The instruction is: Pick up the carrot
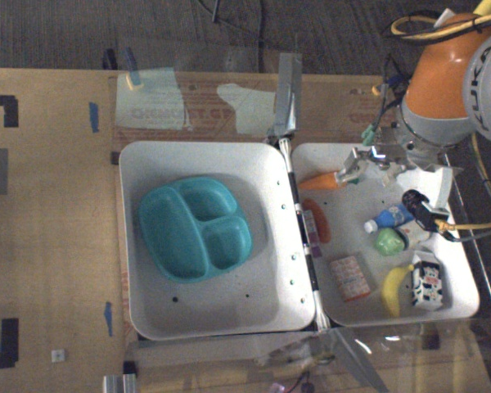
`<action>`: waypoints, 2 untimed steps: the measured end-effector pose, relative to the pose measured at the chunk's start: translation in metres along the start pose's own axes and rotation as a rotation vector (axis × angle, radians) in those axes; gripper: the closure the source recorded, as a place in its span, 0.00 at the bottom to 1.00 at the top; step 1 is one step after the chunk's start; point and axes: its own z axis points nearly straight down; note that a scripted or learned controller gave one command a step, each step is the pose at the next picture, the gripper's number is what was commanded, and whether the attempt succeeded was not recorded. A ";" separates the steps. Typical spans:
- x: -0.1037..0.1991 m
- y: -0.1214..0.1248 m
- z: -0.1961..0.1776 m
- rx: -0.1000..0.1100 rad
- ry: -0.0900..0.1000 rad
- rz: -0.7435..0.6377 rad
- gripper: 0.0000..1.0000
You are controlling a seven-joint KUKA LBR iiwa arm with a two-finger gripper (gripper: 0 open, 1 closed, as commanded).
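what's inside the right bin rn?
In the right bin: carrot at the gripper, a red-brown item, patterned packet, banana, cow-print carton, green item, blue bottle. The arm covers the bin's top right corner.

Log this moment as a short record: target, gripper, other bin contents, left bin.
target: carrot, lying at the upper left of the right bin
gripper: gripper right at the carrot's thick end; grasp cannot be judged
other items in right bin: hot dog, wafer packet, banana, milk carton, green item, blue bottle
left bin: left bin holds a teal divided plate
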 end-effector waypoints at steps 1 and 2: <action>-0.030 0.041 0.106 -0.008 -0.003 -0.124 0.00; -0.033 0.041 0.095 -0.006 -0.006 -0.122 1.00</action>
